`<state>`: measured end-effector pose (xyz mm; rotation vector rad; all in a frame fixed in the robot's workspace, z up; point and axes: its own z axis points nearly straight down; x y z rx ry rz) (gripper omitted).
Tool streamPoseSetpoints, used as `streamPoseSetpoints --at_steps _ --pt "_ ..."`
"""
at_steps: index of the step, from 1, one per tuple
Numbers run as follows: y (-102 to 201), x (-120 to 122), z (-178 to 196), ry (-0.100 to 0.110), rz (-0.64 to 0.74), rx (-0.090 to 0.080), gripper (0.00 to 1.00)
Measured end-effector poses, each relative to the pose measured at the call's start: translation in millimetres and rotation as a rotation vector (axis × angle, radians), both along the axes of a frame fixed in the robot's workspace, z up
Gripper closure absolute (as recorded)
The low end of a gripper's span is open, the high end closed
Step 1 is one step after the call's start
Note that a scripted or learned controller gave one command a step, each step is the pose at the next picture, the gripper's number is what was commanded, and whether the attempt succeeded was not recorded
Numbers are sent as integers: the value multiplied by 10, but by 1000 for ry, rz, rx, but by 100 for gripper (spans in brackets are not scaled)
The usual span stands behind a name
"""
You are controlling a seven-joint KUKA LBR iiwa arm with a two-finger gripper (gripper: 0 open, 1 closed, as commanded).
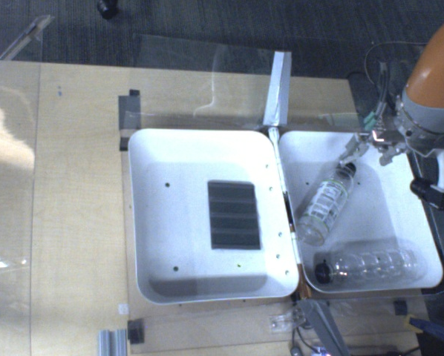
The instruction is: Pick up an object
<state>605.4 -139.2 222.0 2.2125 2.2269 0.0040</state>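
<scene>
Wooden bench across most of the view, with two shallow white bins side by side on it. Left bin the bigger-looking of the two, carrying a dark ribbed rectangular pad flat near its middle. Right bin touching the left one along a shared edge, with two clear plastic bottles inside. Grey arm with orange band reaching in from the right, above the far right part of the right bin. First bottle lying on its side along the near wall of the right bin, dark cap pointing left. Second bottle lying at a slant across the middle of the right bin, dark cap toward the far right, base close to the shared edge. Gripper hanging over the far part of the right bin, just beside the cap of the slanted bottle, fingers apparently spread, nothing between them. Both bottles apart from each other, neither lifted.
</scene>
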Motion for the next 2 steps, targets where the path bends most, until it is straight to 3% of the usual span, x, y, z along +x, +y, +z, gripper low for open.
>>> streamPoseSetpoints --at_steps 1,2 --pt "127 -275 -1173 -17 41 -3 0" --pt "415 -144 -1229 -31 92 -9 0"
